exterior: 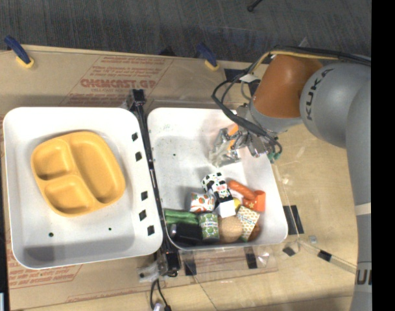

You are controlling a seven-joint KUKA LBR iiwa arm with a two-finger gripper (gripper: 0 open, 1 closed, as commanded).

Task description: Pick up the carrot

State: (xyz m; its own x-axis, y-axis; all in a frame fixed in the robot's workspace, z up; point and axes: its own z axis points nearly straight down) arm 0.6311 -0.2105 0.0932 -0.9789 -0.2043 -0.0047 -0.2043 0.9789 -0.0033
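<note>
I see the grey arm with its orange wrist band (pixel 281 86) reaching in from the right over the right-hand shallow white bin (pixel 178 131). The two-finger metal gripper (pixel 228 144) sits low in that bin's upper right part, above bare floor. Something small and orange shows right at its tip; I cannot tell what it is, nor can I tell how the claw stands, as cables and glare hide it.

The carrot, a long orange piece (pixel 248 193), lies in the same bin, lower right, well below the gripper and apart from it. It rests at the upper right edge of a heap of toy food: a black-and-white cow-patterned carton (pixel 215 184) just to its left, a dark green long vegetable (pixel 181 217) along the bottom wall.

The left-hand white bin (pixel 22 238) holds a yellow three-compartment plastic tray (pixel 77 172).
</note>
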